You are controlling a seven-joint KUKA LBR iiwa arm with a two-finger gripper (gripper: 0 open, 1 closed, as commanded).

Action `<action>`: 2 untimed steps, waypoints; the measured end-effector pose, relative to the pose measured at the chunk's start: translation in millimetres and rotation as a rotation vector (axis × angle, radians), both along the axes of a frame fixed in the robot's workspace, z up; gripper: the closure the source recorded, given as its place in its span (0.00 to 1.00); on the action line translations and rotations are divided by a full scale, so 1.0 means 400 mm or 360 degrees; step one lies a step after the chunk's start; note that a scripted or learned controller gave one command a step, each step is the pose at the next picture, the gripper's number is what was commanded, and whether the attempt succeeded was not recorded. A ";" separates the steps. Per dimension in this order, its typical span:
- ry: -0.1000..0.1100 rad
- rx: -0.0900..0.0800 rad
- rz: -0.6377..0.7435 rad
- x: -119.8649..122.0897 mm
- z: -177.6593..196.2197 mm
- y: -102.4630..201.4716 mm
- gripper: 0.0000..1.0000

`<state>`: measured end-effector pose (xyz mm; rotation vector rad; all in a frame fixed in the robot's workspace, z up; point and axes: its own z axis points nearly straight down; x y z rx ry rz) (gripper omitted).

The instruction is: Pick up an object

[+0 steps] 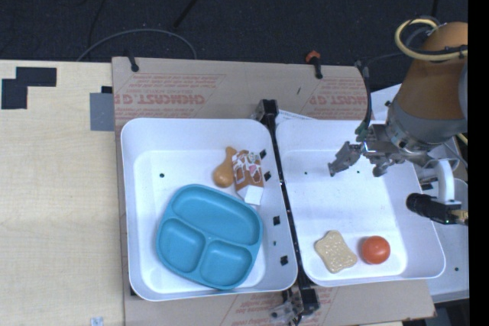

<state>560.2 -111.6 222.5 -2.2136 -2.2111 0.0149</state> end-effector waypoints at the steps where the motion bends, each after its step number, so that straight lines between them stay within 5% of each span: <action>1: -0.0019 -0.0002 0.0003 0.006 0.017 -0.001 0.00; 2: -0.0009 -0.0001 0.0002 -0.005 -0.144 0.003 0.00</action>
